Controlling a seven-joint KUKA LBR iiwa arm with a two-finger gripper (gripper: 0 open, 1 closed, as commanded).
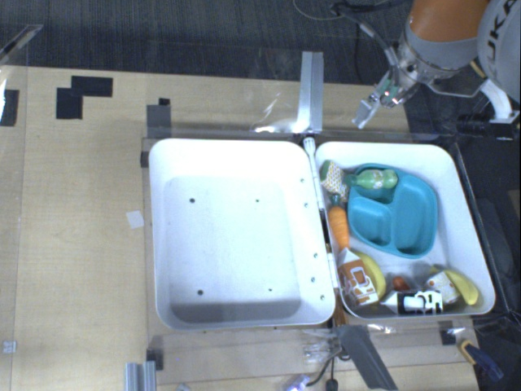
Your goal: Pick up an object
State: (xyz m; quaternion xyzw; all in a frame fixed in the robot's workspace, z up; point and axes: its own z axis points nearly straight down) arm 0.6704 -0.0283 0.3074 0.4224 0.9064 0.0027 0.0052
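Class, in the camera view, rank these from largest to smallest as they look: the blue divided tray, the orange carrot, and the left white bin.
1. left white bin
2. blue divided tray
3. orange carrot

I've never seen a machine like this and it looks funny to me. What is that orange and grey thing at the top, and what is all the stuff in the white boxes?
The orange and grey thing is a robot arm. At its end is a small gripper, like a hand with two fingers, for picking things up. Right now it hangs above the far edge of the boxes and holds nothing.

The picture comes from one camera fixed above the bench, looking down at a slant.

The two white boxes are shallow bins. The right bin holds a blue tray with a green item at its top edge, an orange carrot, two yellow bananas, and some small packets I can't make out well. The left bin shows just its white floor.
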